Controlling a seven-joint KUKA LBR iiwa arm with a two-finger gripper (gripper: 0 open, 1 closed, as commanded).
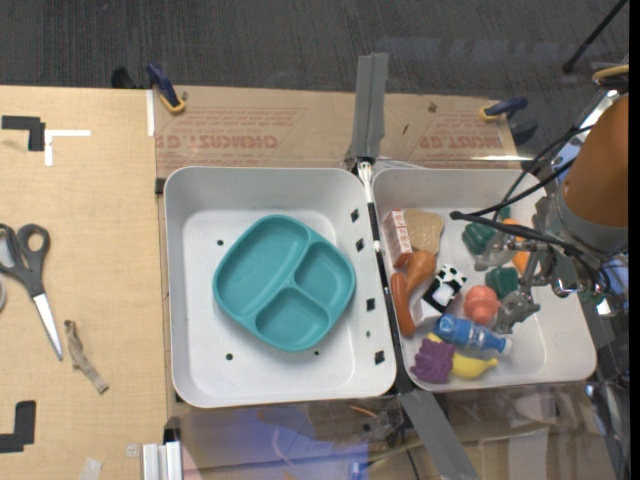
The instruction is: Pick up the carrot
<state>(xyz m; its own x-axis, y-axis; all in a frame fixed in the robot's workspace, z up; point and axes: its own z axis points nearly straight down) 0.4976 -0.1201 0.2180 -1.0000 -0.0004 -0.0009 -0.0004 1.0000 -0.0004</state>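
Hovering over the right bin (575, 368) at three o'clock, one gripper (520, 288), jaw state impossible to tell, one carrot (404, 303) at nine o'clock, one teal plate (285, 283) in the left bin (190, 368)

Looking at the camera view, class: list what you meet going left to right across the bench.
Scissors → teal plate → carrot → purple toy → red ball → gripper

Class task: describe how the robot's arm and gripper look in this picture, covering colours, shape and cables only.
The arm enters from the right as a rounded orange section above a grey wrist. Black cables loop alongside it. The gripper below is grey metal, angular, with a dull sheen.
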